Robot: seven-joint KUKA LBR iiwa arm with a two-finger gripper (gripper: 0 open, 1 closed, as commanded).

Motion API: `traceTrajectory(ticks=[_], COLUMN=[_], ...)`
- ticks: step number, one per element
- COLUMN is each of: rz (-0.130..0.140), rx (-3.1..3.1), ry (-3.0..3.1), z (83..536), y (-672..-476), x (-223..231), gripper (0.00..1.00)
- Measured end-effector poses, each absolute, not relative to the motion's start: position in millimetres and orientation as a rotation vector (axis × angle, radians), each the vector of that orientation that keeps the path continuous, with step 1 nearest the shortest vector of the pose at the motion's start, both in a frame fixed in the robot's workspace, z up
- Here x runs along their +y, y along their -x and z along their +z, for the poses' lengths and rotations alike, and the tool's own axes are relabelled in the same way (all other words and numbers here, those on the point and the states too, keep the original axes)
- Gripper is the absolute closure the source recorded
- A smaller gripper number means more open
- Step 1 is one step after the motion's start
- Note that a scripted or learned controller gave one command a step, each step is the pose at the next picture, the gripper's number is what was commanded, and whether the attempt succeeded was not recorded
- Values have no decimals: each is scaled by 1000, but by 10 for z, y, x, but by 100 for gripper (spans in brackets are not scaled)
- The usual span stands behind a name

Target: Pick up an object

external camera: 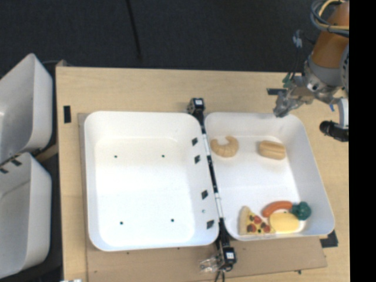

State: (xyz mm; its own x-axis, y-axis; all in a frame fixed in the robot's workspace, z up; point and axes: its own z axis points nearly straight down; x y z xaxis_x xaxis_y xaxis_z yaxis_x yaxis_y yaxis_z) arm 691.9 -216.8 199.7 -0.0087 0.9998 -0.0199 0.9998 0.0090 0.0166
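Observation:
In the right bin [305, 151] lie a croissant [225, 146] near the back left and a small bread roll [271, 150] to its right. A pizza slice [254, 222], a red sausage [276, 207], a yellow piece [284, 221] and a green piece [302, 210] cluster in the front right corner. My gripper [284, 107] hangs above the bin's back right corner, pointing down, well clear of the roll. Nothing shows between its fingers.
The left bin [94, 157] sits beside the right one, joined by a black-clipped seam [207, 169]. White containers [23, 104] stand off the bench's left edge. The grey arm with its orange band [328, 46] comes in from the upper right.

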Motion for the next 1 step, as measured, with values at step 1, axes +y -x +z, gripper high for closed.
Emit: traceTrajectory(ticks=[1], rz=[-4], rx=[2213], ry=[-2192], z=[2001], y=[-6920], x=[-2169], gripper=[0])
